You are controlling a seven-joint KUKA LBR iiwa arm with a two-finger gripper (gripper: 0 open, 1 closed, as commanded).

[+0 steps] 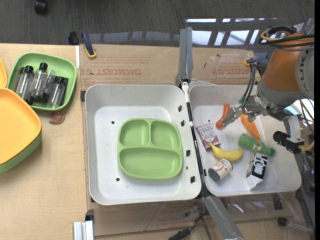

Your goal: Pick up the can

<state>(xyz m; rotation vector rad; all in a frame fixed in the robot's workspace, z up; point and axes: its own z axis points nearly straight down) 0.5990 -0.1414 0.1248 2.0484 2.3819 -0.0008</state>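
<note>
Two shallow white bins are set side by side on a cardboard-covered bench. No pick-up has been made: the can (220, 169) lies on its side near the front of the right bin (280, 186), just beside a banana (226, 153). The gripper (239, 111) is positioned well apart from it, near the back; its opening cannot be determined. A green divided plate (150, 149) is contained in the left bin (100, 149).

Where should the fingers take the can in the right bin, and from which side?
Grip the can across its round body, coming from straight above. It lies on its side near the bin's front wall, with the banana close behind it, so a sideways approach looks crowded.
</note>
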